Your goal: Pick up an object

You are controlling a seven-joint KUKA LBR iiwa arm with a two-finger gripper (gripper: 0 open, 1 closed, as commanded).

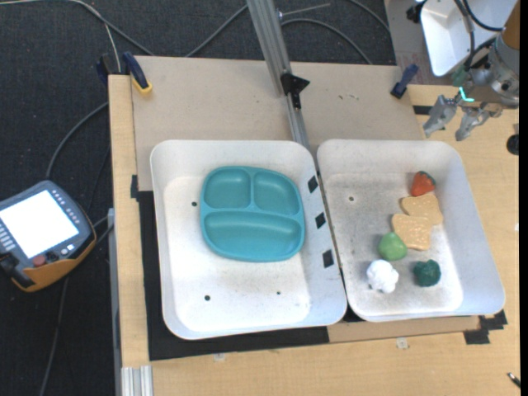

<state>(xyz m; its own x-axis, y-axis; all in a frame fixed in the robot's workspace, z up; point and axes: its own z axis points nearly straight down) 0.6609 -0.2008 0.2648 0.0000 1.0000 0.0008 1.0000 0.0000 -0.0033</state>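
Camera view, from above at a slant. Landmark taken: the right bin [470, 221].

Gripper [455, 122] hung past the right bin's far right corner, outside its rim, over bare bench. Its two grey fingers [437, 115] pointed down and stood spread apart, nothing between them. A small green light showed just above them on the wrist.

Inside the right bin, all pieces lay toward its right half. A red-orange piece [422, 183] sat nearest the far rim. Just nearer than it, a tan bread-shaped piece [422, 208] touched a second tan piece [413, 232]. A light green ball [393, 247] sat against the near-left edge of that second piece. A white lumpy object [382, 275] lay nearer still, close to the bin's front rim, and a dark green object [426, 272] lay to its right, slightly apart. None of these touched the gripper; all sat well apart from it.

Left of the right bin, touching it along a shared edge, was the left bin [177, 246]. A teal divided plate [252, 213] lay flat in it, three compartments, toward its far side.

A metal pole [272, 40] rose from the bench behind the seam between bins. Far left of the right bin, off the bench, a handheld pendant [41, 233] with a lit screen rested on the dark floor.
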